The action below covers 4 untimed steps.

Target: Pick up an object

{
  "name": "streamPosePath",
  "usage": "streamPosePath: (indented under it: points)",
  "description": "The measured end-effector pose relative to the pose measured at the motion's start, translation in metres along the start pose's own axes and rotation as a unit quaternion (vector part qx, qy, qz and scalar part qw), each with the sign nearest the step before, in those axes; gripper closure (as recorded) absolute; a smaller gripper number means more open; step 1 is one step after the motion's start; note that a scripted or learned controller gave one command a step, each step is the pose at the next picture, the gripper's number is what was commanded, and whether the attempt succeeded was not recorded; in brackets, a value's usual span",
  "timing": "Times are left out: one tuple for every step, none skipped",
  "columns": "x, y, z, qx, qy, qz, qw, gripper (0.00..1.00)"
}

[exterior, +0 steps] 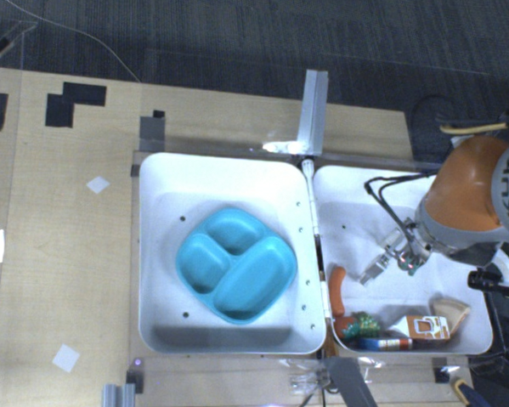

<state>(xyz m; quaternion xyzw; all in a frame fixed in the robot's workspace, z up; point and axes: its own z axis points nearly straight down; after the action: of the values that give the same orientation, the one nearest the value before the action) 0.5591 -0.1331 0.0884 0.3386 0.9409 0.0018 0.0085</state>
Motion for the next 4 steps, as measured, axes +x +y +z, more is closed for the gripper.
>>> streamPosePath:
  points:
    - [0.068, -0.004, -0.002, -0.001, -0.001, -0.055, 0.9985, 0.00]
    - [0.066, -0.020, -0.002, -0.003, -0.002, -0.041, 0.9991, 0.00]
    - [-0.031, -0.037, -0.058, 0.003, 0.005, 0.039, 0.9992, 0.00]
    - [0.043, -0.014, -0.039, 0.005, 0.007, 0.088, 0.9961, 0.00]
